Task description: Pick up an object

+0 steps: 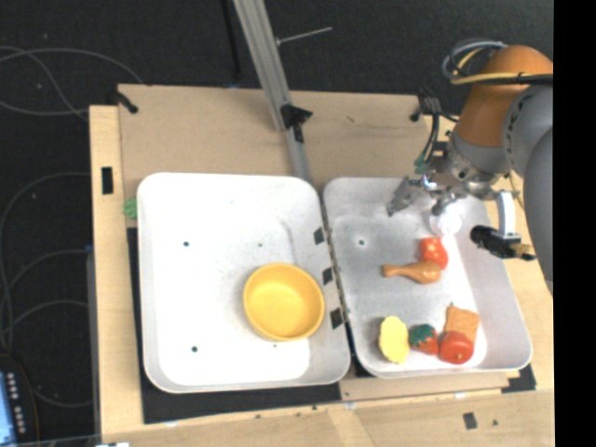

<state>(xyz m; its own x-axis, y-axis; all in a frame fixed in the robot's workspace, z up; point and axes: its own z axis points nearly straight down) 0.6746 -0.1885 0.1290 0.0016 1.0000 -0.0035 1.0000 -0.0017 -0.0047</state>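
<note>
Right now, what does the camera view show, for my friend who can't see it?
A robot gripper hangs open over the right bin, above toy foods. The left bin holds a yellow bowl.

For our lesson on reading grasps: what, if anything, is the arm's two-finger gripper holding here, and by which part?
Nothing. The gripper hangs open above the right white bin, nothing between its fingers, apart from the small red ball below.

— What do you have in the left shallow white plastic bin [186, 212]?

— One round yellow plastic bowl [283, 301], near its right wall.

— And the right shallow white bin [358, 212]?

— You see a small red tomato [432, 251] touching a tan drumstick-shaped toy [414, 271] mid-bin. Along the near edge: yellow lemon-like piece [394, 339], then a red-and-green strawberry toy [425, 336], then an orange wedge [461, 320] behind a red ball [455, 347].
</note>
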